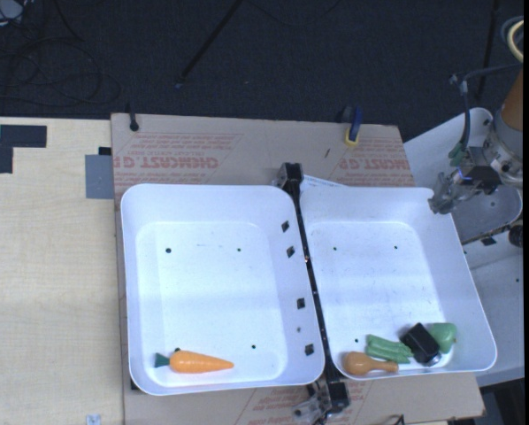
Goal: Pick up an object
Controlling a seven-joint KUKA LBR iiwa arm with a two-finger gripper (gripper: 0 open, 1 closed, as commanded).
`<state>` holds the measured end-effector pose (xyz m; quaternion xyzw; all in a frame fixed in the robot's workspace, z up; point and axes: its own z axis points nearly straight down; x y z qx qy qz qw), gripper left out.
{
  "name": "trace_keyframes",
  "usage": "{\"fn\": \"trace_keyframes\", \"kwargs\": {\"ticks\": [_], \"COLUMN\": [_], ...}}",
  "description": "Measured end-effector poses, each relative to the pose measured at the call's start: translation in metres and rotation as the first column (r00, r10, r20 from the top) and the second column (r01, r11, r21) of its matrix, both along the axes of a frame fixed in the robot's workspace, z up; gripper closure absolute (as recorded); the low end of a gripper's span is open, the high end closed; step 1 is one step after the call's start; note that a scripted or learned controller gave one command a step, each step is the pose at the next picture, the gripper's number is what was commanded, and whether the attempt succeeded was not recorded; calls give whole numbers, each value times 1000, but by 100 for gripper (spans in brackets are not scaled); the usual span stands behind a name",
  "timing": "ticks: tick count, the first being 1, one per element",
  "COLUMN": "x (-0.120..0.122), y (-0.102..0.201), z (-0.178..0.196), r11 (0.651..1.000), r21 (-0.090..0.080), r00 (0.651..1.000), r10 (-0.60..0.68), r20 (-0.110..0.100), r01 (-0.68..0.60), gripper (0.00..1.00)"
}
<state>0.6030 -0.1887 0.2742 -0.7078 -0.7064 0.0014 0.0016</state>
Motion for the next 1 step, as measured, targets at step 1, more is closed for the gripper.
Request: {"fn": "trace_keyframes", "kwargs": {"ticks": [1], "x": [28], "y": [14], "z": [-5], "r11": [1000], "r21": [-1], "r00": [1000], "r10": [3], "r20": [4], "r01": [-3], "gripper": [100]}}
